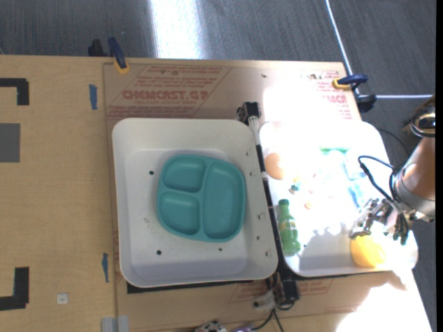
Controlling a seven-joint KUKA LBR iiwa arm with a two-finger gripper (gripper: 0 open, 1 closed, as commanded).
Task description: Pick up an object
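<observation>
One smooth, rounded yellow fruit (pixel 367 252)

Loose objects in the right-hand bin

A yellow lemon-like fruit (pixel 367 252) lies near the bin's front right corner, in shadow. A small green bottle (pixel 288 226) with a yellow band lies against the left wall, neck toward the far side. An orange egg-shaped piece (pixel 274 164) sits further back by the same wall. Sun glare washes out the small bits at mid-bin.
</observation>
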